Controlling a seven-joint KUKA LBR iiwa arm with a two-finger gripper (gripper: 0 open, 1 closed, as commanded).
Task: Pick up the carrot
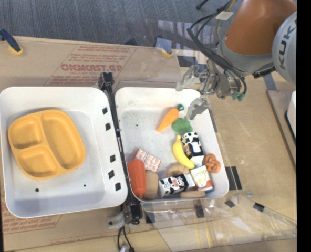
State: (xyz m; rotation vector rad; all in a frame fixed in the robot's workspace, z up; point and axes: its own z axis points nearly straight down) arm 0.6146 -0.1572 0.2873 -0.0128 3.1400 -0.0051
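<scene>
The carrot (168, 118) lies loose in the right bin (128, 135) at about one o'clock from the banana (181, 154) – the gripper (197, 108), fingers spread with nothing between them, hovers just beside its green top and should straddle the orange body before closing.

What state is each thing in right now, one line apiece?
carrot: lying loose in the right bin, not gripped
claw: just right of the carrot's leafy end
banana: lying among the other toys
yellow tray: flat in the left bin, compartments bare
</scene>
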